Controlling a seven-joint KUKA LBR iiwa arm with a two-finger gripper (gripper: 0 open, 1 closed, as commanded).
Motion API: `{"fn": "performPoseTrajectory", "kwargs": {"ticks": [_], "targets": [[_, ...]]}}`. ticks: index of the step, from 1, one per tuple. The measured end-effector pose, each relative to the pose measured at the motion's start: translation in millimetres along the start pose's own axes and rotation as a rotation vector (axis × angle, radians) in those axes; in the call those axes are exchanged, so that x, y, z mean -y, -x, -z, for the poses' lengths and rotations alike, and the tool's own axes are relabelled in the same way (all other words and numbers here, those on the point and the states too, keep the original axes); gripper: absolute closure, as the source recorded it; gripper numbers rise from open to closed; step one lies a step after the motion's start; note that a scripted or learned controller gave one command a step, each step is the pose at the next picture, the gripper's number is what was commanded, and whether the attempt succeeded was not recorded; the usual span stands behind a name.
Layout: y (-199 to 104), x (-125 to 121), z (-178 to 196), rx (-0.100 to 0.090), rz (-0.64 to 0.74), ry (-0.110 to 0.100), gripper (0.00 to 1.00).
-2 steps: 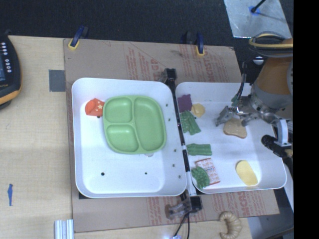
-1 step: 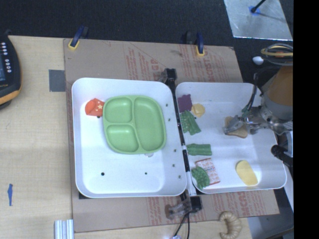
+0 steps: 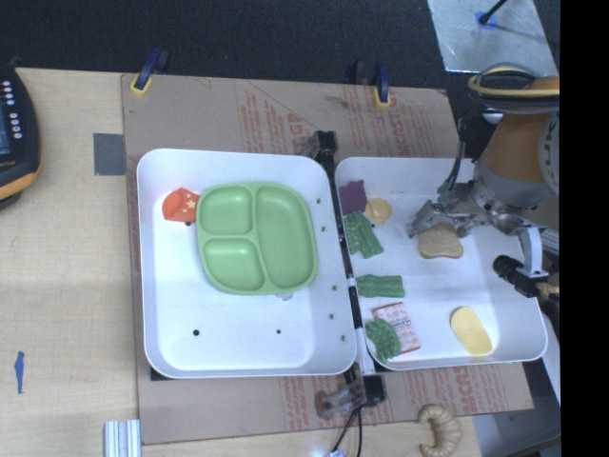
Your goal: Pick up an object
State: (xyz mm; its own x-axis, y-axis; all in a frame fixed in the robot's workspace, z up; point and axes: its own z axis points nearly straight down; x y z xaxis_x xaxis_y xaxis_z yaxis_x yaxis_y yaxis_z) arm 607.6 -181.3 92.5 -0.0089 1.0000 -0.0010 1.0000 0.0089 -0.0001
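Note:
My gripper point(image 3: 445, 221) hangs over the back of the right bin point(image 3: 514, 350), with its metal fingers spread open. Just below the fingertips lies a flat tan piece point(image 3: 441, 246), which is not held between them. In the same bin lie a purple piece point(image 3: 352, 196), a small yellow piece point(image 3: 379, 209), a green strip point(image 3: 362, 235), a green block point(image 3: 381, 286), a red-and-white card point(image 3: 398, 324) with a green piece point(image 3: 383, 337) on it, and a yellow oval point(image 3: 470, 330).
The left bin point(image 3: 171, 341) holds a green divided plate point(image 3: 257, 237) and a red piece point(image 3: 179, 205) by its left edge. A tan curled object point(image 3: 441, 429) lies on the bench in front of the bins. A black handset point(image 3: 14, 131) sits at far left.

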Motion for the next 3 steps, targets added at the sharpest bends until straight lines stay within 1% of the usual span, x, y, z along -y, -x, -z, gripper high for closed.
{"fn": "performPoseTrajectory", "kwargs": {"ticks": [1,2,3], "targets": [[-0.3,23.9,-0.8,-0.001,-0.004,-0.007,0.0],[0.6,22.3,10.5,0.0,-0.003,-0.005,1.0],[-48.7,-48.6,80.0,-0.001,0.002,0.009,1.0]]}}
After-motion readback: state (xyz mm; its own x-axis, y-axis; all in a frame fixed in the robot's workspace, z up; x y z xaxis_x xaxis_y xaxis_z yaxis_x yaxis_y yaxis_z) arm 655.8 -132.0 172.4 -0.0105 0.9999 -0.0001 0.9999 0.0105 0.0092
